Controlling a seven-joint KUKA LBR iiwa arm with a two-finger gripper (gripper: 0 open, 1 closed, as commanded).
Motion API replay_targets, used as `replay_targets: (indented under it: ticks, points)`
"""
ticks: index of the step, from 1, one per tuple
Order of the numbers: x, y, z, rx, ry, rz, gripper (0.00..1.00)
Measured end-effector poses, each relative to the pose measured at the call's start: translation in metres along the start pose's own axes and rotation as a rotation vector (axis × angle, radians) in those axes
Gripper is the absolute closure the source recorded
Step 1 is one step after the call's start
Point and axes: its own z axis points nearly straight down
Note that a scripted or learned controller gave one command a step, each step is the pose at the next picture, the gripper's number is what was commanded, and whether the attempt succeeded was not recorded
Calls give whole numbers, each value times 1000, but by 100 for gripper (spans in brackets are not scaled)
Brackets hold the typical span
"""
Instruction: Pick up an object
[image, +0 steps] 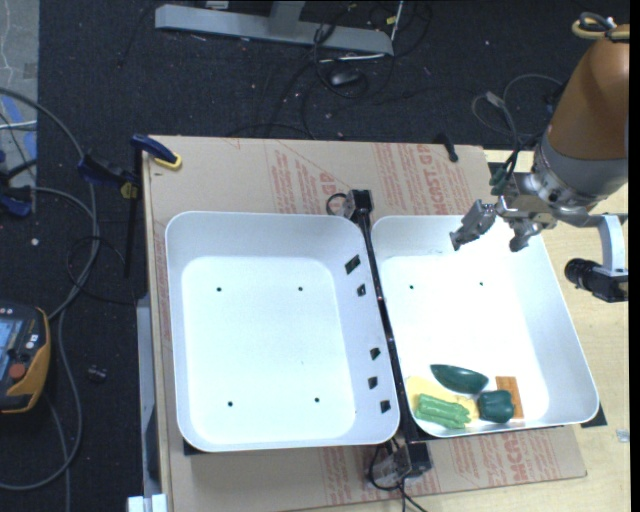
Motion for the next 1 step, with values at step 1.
replay_targets:
  ticks: [1]
  points:
    - [-11,-70,11,2,1,2,0]
